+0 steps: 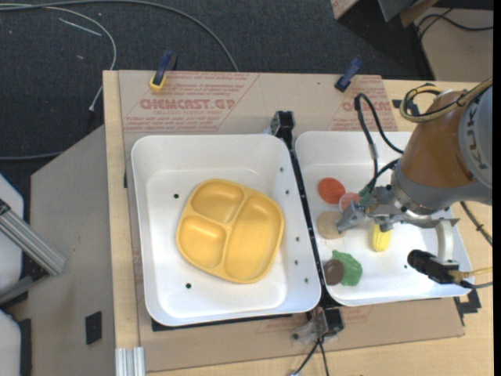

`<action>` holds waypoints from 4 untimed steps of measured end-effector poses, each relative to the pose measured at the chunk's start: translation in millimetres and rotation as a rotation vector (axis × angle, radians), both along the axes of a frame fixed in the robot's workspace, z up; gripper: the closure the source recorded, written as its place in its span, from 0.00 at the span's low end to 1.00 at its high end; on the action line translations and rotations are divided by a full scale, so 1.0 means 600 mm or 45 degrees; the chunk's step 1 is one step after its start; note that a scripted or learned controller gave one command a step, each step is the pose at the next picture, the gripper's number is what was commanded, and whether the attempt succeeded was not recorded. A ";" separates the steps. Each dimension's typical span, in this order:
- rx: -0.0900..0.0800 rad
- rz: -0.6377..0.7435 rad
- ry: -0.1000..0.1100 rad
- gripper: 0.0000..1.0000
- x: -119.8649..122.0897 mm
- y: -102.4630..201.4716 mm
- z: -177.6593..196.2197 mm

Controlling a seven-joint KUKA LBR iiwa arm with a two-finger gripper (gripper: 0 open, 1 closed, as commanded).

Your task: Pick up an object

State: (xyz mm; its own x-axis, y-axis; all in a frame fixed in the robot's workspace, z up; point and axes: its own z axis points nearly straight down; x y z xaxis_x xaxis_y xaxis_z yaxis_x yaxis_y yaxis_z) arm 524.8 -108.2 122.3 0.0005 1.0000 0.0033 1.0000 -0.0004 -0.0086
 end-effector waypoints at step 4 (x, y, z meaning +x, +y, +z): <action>0.001 0.008 -0.008 1.00 -0.008 0.075 0.148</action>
State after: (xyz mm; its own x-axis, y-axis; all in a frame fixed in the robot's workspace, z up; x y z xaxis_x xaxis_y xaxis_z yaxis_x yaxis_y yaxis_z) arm 519.7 -63.2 211.0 -0.0056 1.0000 0.0039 1.0000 0.0056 -0.0026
